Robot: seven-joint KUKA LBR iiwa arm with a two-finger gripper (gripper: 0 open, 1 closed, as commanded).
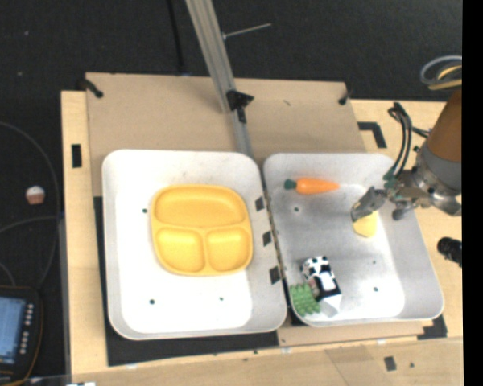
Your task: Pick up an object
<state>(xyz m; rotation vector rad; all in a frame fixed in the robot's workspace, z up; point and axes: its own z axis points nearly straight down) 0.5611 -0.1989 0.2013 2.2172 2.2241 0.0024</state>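
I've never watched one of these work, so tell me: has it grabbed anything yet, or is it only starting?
Nothing looks picked up yet. The carrot, the yellow piece and the small toys all lie in the right bin; the yellow tray sits in the left bin. The end effector is at the yellow piece. Gripping and lifting remain.

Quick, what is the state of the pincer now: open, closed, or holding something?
Pincer: cannot be told whether open or closed; it sits over the yellow object in the right bin, with no grasp visible.
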